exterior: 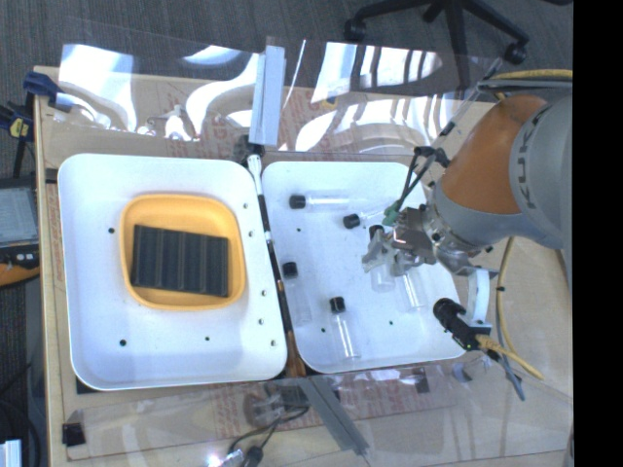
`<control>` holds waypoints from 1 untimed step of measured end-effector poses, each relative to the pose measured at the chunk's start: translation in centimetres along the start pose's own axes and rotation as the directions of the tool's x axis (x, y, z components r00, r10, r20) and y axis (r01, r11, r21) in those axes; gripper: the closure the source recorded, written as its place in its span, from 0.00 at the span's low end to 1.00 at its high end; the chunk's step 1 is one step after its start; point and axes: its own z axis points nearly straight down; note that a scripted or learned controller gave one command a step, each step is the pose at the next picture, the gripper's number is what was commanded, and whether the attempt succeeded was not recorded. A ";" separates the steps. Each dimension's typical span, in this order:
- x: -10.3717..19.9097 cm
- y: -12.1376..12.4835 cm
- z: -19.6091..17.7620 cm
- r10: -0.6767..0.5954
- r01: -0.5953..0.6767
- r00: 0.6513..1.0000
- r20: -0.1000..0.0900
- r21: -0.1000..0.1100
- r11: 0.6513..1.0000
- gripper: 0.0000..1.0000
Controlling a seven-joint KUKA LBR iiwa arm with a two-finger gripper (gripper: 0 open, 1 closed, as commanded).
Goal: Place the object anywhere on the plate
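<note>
A yellow plate [180, 211] with a dark ridged insert [181, 262] lies in the left bin [88, 339]. Several clear tubes with black caps are scattered in the right bin [321, 358]: one near the back [316, 201], one by the left wall [289, 270], and one near the front [340, 317]. A lone black cap [351, 221] lies toward the middle. My gripper [383, 261] hangs low over the right half of the right bin, close to another clear tube [411, 290]. I cannot tell whether anything is between its jaws.
A raised divider [268, 251] separates the two bins. The arm's grey and orange body [506, 173] overhangs the right bin's right side. A clear shield [268, 90] stands behind the bins, and an office chair base [438, 8] is beyond the bench.
</note>
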 end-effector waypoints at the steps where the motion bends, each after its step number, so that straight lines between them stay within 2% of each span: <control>1: 3.8 -3.9 3.3 -0.233 0.233 0.972 -0.002 0.002 0.972 1.00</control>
